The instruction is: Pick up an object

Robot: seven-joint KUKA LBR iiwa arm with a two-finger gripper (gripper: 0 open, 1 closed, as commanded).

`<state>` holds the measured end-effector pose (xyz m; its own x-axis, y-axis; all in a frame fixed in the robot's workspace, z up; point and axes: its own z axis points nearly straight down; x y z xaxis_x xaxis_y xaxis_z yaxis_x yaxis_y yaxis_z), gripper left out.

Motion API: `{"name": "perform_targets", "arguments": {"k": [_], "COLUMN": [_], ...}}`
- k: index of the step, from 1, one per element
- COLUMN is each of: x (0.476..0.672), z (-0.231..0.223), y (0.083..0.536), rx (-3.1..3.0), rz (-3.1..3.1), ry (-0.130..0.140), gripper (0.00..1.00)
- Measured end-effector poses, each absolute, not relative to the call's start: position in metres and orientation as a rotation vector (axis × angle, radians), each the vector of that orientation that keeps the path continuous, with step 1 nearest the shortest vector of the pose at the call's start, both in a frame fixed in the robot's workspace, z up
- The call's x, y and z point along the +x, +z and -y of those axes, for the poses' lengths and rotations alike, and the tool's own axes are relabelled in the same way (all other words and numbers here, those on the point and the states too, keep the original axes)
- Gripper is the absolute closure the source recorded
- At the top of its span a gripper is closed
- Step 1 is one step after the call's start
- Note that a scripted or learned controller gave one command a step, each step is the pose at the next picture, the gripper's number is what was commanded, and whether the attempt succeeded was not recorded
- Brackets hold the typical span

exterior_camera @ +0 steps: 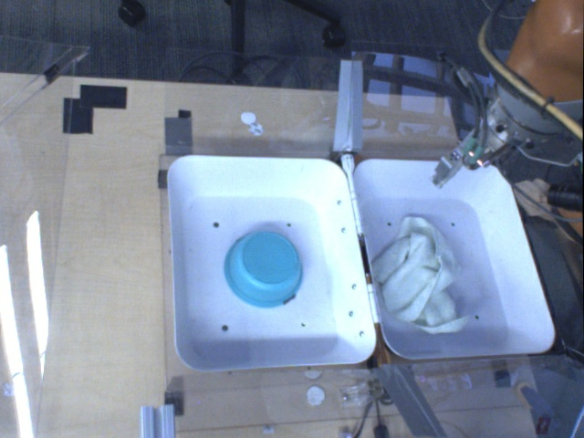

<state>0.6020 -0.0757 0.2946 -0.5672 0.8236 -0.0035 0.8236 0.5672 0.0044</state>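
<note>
A blue bowl (264, 268) lies upside down in the middle of the left bin (201, 190). A crumpled white cloth (420, 272) lies in the right bin (511, 245), toward its left side. My gripper (453, 164) hangs over the right bin's far edge, well above and behind the cloth, with nothing visible between its fingers. Its fingertips are small and partly blurred.
A metal divider post (348, 108) stands behind the seam between the two bins. Cables and the arm's body (543, 53) crowd the upper right. The wooden bench (82, 245) stretches to the left of the bins.
</note>
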Motion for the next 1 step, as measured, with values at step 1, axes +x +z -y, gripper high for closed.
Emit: {"name": "perform_targets", "arguments": {"k": [1], "x": [0.61], "z": [0.0841], "y": [0.303], "rx": [1.571], "rz": [-2.712], "ry": [0.006], "gripper": [1.0]}}
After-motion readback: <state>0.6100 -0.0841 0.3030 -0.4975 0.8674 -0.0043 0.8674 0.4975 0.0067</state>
